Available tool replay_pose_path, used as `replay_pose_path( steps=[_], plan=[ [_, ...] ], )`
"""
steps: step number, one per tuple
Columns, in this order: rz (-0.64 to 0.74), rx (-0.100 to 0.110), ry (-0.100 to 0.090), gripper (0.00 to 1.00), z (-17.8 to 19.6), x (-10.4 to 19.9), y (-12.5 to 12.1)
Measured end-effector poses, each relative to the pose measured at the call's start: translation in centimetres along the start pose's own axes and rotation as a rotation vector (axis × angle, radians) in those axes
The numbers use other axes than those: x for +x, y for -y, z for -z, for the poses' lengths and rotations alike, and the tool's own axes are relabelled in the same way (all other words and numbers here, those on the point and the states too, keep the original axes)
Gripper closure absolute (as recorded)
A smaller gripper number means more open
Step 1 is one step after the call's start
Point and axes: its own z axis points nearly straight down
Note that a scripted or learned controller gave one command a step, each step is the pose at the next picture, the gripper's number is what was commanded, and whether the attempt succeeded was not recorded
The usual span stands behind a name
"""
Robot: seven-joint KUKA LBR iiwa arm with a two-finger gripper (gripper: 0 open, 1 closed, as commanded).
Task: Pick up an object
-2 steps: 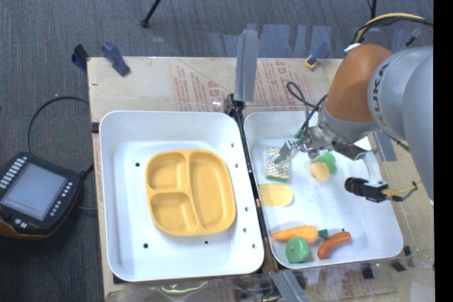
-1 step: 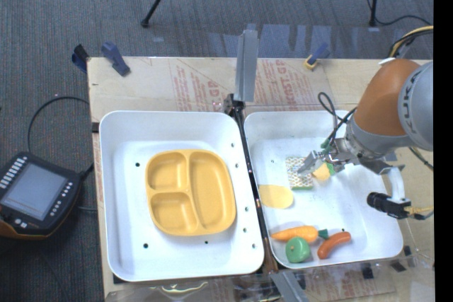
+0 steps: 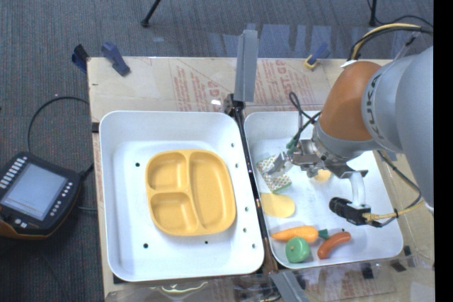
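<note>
Your grey arm's jaws hang over the right white bin; their opening cannot be told. The wrist partly hides a small yellow object beneath.

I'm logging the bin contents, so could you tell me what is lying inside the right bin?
In the right bin: a patterned packet, a pale yellow piece, a carrot, a green fruit and a sausage. The arm covers part of the bin's floor.

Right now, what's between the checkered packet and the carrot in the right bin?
In the camera view, a pale yellow flat piece lies between the checkered packet above it and the carrot below it, on the right bin's floor.
</note>
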Motion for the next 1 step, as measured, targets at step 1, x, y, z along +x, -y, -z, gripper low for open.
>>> replay_pose_path(
  steps=[1],
  plan=[
    [0.004, 0.000, 0.001, 0.00, -0.10, 0.50, -6.59]
  ],
)
